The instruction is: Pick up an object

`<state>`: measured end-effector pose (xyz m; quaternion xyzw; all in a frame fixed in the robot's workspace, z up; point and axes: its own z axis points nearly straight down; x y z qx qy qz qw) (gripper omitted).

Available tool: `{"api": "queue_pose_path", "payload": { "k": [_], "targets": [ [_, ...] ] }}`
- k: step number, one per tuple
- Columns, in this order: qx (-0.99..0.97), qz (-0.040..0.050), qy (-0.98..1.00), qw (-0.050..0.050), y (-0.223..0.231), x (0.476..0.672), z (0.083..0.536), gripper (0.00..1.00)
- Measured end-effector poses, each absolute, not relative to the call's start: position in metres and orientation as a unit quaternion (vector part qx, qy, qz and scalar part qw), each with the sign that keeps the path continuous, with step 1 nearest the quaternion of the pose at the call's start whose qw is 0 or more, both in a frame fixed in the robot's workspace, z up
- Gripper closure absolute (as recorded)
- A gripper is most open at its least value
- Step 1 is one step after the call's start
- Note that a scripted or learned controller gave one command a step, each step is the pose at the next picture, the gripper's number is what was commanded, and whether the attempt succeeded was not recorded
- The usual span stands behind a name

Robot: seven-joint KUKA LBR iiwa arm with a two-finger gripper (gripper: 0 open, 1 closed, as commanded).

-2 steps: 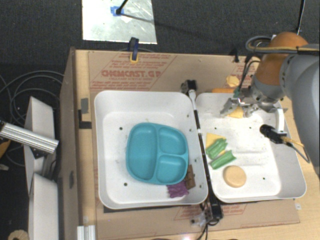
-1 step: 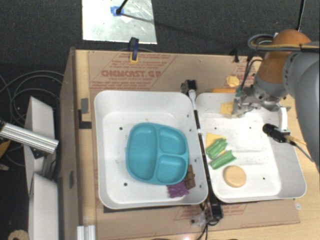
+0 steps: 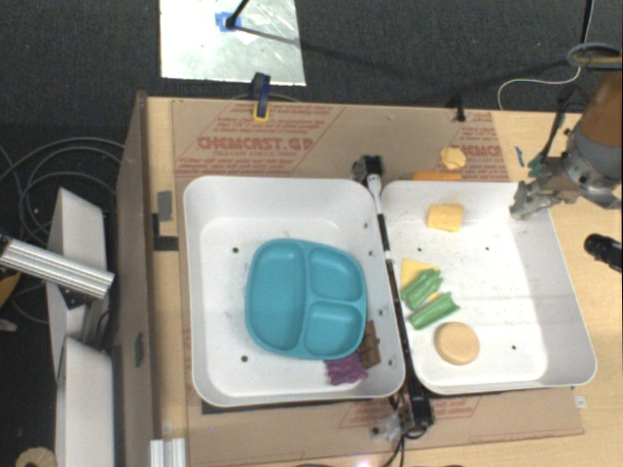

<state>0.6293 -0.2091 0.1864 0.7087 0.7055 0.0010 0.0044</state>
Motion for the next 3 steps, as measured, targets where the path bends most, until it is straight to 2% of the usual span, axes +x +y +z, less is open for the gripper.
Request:
{"api": "queue_pose_path", "payload": {
  "k": [1, 2, 3],
  "targets": [
    [0.704, 0.0015, 0.71, -0.001, -0.132, 0.559, 0.229, 1.0],
    [0.706, 0.0008, 0.708, 0.001, -0.136, 0.561, 0.227, 0.0],
    [0.707, -0.0031, 0.707, -0.006, -0.12, 0.52, 0.103, 0.0]
  ]
}}
